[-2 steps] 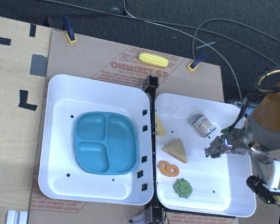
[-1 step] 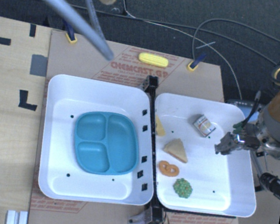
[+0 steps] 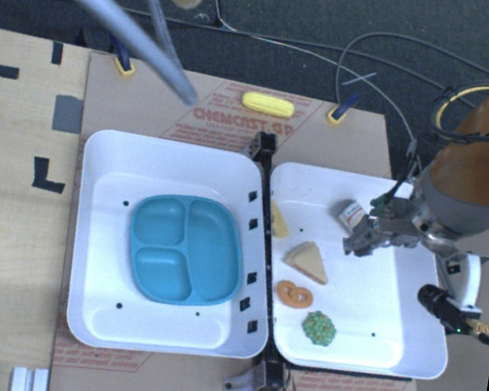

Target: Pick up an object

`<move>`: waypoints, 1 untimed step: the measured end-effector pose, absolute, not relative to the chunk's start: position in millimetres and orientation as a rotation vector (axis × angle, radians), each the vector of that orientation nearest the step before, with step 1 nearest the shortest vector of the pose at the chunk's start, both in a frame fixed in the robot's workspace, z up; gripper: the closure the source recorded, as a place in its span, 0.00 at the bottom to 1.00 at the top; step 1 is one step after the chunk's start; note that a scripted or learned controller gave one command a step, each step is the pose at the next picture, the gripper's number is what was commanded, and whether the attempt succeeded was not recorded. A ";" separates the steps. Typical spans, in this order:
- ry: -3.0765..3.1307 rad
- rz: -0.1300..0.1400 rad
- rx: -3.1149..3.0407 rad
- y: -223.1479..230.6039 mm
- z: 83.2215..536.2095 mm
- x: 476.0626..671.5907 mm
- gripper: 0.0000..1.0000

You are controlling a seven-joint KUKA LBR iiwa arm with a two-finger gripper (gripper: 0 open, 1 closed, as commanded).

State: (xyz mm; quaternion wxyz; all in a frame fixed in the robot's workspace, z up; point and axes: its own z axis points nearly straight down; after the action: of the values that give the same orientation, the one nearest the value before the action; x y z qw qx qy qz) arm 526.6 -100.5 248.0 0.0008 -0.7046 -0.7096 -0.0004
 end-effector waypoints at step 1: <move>-2.227 0.000 -2.215 -54.5 251.3 551.4 1.00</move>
State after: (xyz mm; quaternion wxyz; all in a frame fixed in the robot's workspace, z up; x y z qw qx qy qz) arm 551.4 -54.5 251.3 0.0004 -0.7051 -0.7091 -0.0001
